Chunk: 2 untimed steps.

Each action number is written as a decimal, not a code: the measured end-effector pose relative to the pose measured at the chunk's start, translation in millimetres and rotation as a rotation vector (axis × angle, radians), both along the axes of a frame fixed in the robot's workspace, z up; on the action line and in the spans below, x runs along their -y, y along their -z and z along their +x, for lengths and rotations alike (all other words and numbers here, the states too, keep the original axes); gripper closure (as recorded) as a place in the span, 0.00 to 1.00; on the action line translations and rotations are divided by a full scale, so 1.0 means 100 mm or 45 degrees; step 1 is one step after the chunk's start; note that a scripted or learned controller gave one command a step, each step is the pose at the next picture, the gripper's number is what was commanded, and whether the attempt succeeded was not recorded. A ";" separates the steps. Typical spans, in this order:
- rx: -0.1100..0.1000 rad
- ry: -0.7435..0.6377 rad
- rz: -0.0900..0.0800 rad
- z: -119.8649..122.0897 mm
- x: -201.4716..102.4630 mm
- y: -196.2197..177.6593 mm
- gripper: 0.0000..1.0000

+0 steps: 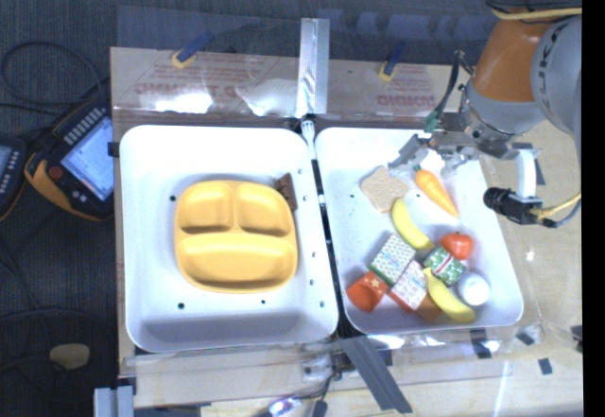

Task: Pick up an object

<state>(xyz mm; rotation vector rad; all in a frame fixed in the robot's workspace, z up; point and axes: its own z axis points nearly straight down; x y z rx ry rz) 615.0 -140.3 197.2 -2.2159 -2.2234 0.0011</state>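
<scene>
Two white bins: the left bin [142,245] has a yellow divided plate [234,235], the right bin [506,259] a pile of toy food, so basically nothing's picked yet. The gripper [423,147] hovers at the far end beside the carrot [437,191] and cracker [384,187]; can't tell its state, and nothing's visibly held.

The arm [529,56] comes in from the upper right, grey w/ the orange band sitting just above the wrist. It's bent down and leaning left, so the wrist points toward the frame's middle. The gripper [437,148] hangs low at the end of it, pretty much at the lowest part of the arm. A dark cable runs along the wrist, and a small black cylinder sticks out on a bracket below the wrist, on the right side.
</scene>
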 end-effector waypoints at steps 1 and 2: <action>0.001 -0.127 0.000 -0.26 -0.06 1.04 0.00; 0.001 -0.127 0.002 -0.26 -0.06 0.96 1.00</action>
